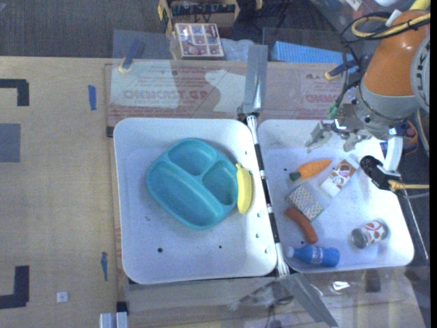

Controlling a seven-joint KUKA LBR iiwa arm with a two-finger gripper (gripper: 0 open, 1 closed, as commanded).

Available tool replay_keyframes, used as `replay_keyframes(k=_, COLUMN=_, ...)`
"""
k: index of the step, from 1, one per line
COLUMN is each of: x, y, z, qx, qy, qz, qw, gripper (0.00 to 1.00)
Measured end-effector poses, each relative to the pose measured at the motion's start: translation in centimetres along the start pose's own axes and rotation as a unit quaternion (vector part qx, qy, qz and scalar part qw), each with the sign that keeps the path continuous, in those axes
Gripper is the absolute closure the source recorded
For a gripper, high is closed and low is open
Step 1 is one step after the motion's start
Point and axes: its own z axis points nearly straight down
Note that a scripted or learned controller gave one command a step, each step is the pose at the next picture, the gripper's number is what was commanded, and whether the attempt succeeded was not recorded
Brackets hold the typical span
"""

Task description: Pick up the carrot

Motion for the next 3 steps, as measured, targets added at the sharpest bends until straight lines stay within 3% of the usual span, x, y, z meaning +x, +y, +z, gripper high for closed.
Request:
replay_keyframes(k=1, x=-0.4, y=-1.4, z=8.6, qx=-0.001, qy=-0.001, qz=0.02, qw=0.9998, gripper=0.0)
replay_keyframes(k=2, x=-0.6, y=-1.6, z=7.8, qx=0.004, qy=0.0, qz=0.022, qw=0.9997, gripper=1.0)
replay_keyframes(k=3, x=4.1, y=1.5, z=0.6, qx=-0.001, qy=-0.001, qz=0.196, qw=0.9807, gripper=1.0)
